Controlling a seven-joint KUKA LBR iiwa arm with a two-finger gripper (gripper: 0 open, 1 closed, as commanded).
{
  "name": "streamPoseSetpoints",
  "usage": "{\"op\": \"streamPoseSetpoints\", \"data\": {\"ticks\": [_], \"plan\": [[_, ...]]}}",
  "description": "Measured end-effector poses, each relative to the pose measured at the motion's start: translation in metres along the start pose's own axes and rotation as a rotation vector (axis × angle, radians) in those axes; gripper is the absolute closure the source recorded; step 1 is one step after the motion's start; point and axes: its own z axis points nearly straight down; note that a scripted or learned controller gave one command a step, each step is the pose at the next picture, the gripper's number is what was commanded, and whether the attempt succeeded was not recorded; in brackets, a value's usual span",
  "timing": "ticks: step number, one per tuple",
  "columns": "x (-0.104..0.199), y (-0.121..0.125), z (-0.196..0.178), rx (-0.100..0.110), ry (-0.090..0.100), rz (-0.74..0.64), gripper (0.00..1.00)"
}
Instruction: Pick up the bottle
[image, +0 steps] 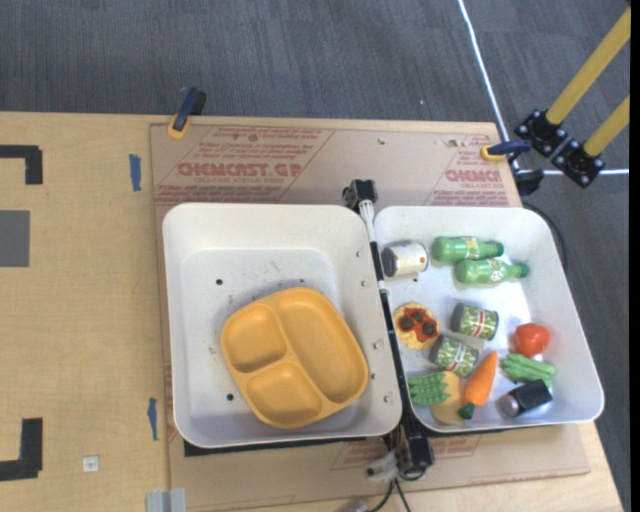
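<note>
Camera view | bottles: two green (466, 248) (489, 269), touching, right bin (560, 250) far edge | claw state: cannot tell | advice: grip the far one across its body, clear of its neighbour.

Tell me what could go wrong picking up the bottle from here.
Two green bottles lie side by side near the right bin's far wall, so the fingers might catch both or knock one away. Both lie flat and could roll. A silver can sits close on their left, crowding that side.
</note>
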Motion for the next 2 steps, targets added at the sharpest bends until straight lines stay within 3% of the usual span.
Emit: {"op": "streamPoseSetpoints", "data": {"ticks": [2], "plan": [[-0.001, 0.003, -0.022, -0.009, -0.007, -0.002, 1.00]]}}
